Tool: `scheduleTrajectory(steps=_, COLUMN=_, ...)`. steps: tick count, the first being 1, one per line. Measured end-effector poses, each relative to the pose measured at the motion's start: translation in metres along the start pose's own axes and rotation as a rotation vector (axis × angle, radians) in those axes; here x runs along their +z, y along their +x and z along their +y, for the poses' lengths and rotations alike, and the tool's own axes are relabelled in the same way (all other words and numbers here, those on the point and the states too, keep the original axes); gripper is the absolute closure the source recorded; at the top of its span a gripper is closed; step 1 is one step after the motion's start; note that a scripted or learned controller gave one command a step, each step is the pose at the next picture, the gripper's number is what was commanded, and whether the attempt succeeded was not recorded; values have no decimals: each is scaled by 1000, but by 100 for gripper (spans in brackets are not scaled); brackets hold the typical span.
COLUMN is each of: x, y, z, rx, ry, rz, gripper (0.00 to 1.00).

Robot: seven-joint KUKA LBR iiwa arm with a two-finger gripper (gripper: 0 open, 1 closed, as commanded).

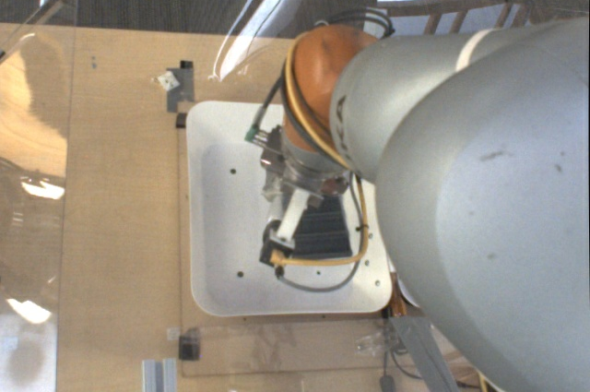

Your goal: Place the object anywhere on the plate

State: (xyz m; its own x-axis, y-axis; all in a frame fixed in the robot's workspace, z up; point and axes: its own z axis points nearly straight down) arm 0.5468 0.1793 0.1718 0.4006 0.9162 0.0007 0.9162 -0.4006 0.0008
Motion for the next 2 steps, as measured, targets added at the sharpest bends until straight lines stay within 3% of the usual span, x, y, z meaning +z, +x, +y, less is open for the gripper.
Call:
scheduleTrajectory(steps=1, x=-16, y=79, z=40, rx=-444, ry=-2, rz=1, gripper=100)
scheduleTrajectory(steps=2, x=2, y=57, z=15, rx=-1127, ry=-3, rz=2, gripper=100)
